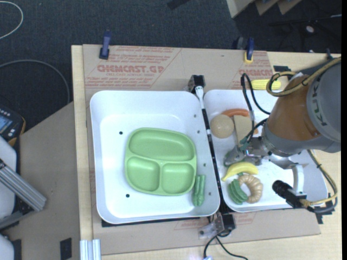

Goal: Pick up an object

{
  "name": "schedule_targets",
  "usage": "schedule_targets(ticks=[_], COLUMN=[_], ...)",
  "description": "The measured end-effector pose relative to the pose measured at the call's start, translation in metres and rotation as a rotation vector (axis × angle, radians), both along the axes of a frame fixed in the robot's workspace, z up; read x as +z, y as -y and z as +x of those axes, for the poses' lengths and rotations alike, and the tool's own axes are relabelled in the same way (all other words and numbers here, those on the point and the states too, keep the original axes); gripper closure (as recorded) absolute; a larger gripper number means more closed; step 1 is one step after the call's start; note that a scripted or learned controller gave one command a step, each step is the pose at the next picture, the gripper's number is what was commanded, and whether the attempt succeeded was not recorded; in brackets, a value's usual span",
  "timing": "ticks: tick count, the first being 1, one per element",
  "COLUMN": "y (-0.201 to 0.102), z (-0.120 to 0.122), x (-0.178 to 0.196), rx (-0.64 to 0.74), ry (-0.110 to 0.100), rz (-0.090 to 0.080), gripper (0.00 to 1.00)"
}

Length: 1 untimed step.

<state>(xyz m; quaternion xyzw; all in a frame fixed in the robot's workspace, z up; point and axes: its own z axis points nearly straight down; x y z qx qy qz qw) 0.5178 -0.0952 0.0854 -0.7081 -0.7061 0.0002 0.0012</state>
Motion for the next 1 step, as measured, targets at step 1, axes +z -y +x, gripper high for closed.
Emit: schedule_targets(ticks=[1], y=[-0.0040], z=[-0.0175], x=[0.0001], rx=[0.002], ry=[0.002], rz=[0.000], gripper=[0.00])
